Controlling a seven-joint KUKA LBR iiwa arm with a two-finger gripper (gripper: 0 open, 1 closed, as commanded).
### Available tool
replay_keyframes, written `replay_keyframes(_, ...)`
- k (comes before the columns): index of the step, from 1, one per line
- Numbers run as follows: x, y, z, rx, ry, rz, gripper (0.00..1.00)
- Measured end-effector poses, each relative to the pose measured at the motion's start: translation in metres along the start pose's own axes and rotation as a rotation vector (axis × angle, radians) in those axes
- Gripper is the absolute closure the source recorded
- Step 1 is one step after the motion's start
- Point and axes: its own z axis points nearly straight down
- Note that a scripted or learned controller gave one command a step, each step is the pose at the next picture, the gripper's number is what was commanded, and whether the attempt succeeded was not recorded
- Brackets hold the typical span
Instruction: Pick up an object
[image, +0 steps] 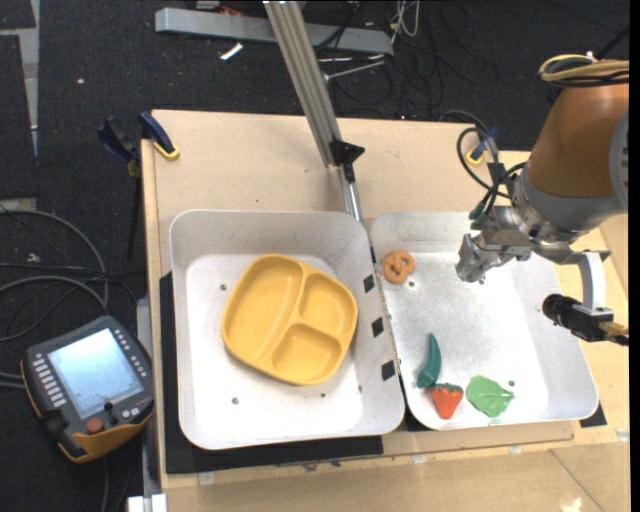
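Gripper (473, 268) hangs over the far half of the right-hand shallow white bin (560, 395), and whether it is spread or pressed together I cannot tell. Nearest is a small orange pretzel-shaped toy (398, 266) by the bin's far-left corner; a descent there could clip the wall. Near the front edge, a teal pepper-shaped piece (430, 361), red strawberry toy (447, 399) and green leafy piece (489, 395) crowd together, so a grab risks nudging neighbours. The yellow divided plastic plate (290, 318) fills the left bin.

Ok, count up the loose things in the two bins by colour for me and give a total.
Yellow: 1, divided plate
Orange: 1, pretzel
Teal: 1, pepper-shaped piece
Red: 1, strawberry
Green: 1, leaf
Total: 5
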Motion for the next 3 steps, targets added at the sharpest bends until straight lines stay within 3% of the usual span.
replay_keyframes(2,0.114,-0.008,0.023,0.000,0.001,0.000,1.00)
replay_keyframes(3,0.165,-0.009,0.015,-0.001,0.000,-0.001,1.00)
